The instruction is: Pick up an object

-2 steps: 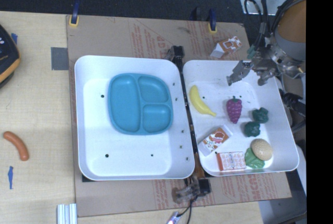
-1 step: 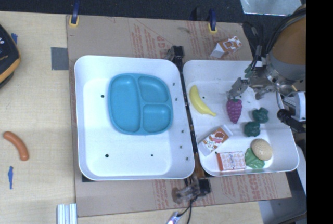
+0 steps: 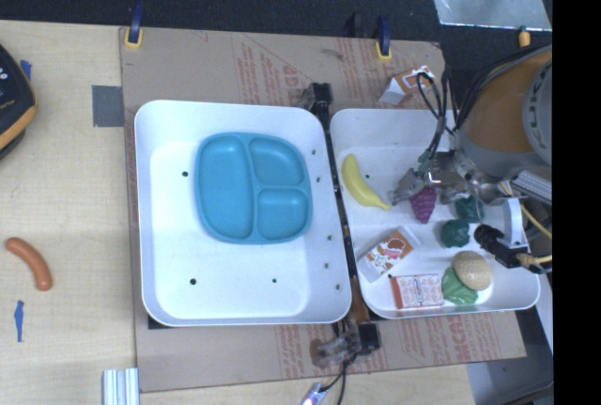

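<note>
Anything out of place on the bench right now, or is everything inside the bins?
One thing stands out: a toy sausage lies on the bare wooden bench, well left of the left bin, apart from the other toys grouped in the right bin. The blue divided plate sits flat.

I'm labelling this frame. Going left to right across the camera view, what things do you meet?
Sausage → blue divided plate → banana → purple grapes → burger.

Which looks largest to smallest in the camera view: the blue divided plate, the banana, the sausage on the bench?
1. Blue divided plate, clearly largest.
2. Banana and sausage look about alike in length, so I do not rank them.
</note>
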`<state>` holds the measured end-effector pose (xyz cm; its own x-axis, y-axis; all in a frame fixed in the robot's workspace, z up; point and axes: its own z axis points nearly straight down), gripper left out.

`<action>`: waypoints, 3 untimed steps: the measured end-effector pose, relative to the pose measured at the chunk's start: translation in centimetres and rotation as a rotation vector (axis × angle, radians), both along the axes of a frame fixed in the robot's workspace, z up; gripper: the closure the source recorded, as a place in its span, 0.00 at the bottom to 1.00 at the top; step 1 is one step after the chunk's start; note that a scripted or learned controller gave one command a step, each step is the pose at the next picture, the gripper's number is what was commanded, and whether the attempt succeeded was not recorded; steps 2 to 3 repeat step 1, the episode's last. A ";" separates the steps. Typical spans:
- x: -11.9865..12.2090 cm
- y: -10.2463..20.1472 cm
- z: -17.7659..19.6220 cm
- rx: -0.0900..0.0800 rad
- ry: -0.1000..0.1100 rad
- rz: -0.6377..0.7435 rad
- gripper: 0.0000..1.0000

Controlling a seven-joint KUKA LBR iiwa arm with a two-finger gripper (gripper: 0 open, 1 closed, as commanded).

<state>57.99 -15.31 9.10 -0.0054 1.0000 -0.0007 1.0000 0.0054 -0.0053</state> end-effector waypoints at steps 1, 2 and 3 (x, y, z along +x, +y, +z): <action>0.0 -0.1 1.1 -0.002 0.000 0.003 1.00; 0.0 -0.1 1.1 -0.002 0.000 0.003 1.00; 0.0 -0.1 1.1 -0.002 0.000 0.003 1.00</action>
